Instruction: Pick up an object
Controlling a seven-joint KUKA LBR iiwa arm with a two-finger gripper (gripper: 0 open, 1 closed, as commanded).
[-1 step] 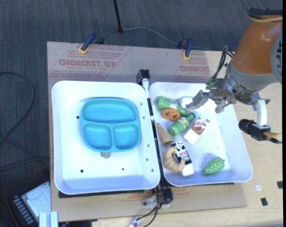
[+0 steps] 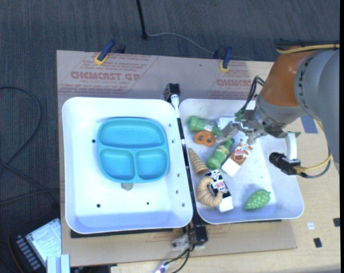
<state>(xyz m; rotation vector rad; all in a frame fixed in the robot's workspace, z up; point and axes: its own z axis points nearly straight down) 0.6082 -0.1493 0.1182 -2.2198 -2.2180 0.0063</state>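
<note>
The arm (image 2: 299,84) reaches in from the upper right of the frame, and its gripper (image 2: 244,131) sits low over the upper middle of the right bin (image 2: 285,209). Whether it is released or clenched cannot be told from this angle; nothing is plainly seen grasped.

Just below the gripper lies a small white carton with a red label (image 2: 235,161), and beside it to the left a green bottle (image 2: 222,152). An orange toy (image 2: 204,137) and a green piece (image 2: 198,122) lie toward the upper left of this bin. Lower down lie a cone (image 2: 197,161), a braided ring (image 2: 206,190), a black-and-white block (image 2: 220,191) and a green leafy lump (image 2: 257,199). The left bin (image 2: 81,203) holds a blue divided tray (image 2: 133,150).

Judgement: the step in hand is the approach or descent onto a target, most likely the carton or bottle. The next move calls for closing on one item alone, then a straight lift; the two lie close together, so a slipped or double grasp is a risk
</note>
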